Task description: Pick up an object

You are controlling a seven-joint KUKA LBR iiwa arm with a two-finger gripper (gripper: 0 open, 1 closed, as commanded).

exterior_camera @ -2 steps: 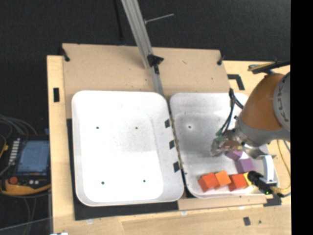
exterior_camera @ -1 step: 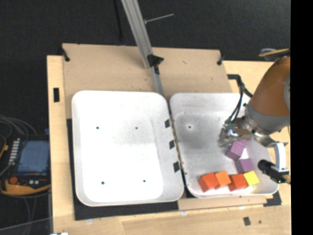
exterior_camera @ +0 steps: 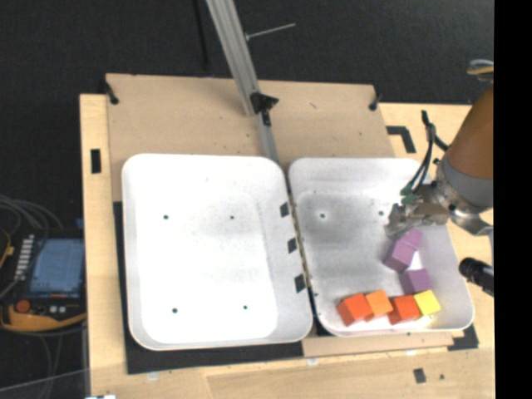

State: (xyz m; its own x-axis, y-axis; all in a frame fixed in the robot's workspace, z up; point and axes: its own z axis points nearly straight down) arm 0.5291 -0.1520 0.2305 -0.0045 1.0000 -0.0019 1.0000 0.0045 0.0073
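A: Arm (exterior_camera: pixel 474 152) look?
B: Broad orange-brown band just above the wrist, grey shell right below it — smooth, rounded housing.
A: Cabling?
B: Thin dark cable loops off the band's side, runs down toward the gripper (exterior_camera: pixel 405 217). Hint of green beside it, too small to identify.
A: End effector itself?
B: Grey metal, blocky, darker bits at the tip. Small black rounded part sits a little off to the side, below the wrist.
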